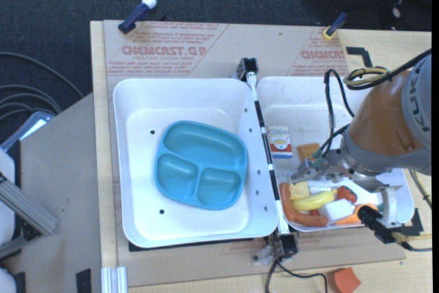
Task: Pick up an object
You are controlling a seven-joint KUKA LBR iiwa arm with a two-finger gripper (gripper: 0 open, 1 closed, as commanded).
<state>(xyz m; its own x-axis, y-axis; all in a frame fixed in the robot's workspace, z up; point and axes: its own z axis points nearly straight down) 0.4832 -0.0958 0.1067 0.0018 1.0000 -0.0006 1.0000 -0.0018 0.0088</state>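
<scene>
In right bin (302, 92), hand (312, 171) low over yellow banana (314, 201) amid toy food; hand state unclear

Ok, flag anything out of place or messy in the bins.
Nothing is spilled or broken. The blue tray lies flat in the left bin. The right bin's items, including a banana and small carton, are heaped in its near corner under the tool.

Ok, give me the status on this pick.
Done: the claw is down in the right bin, over the food pile by the yellow banana. In hand: nothing visibly lifted. Left: grasp and raise an item. The blue tray sits in the left bin.
</scene>
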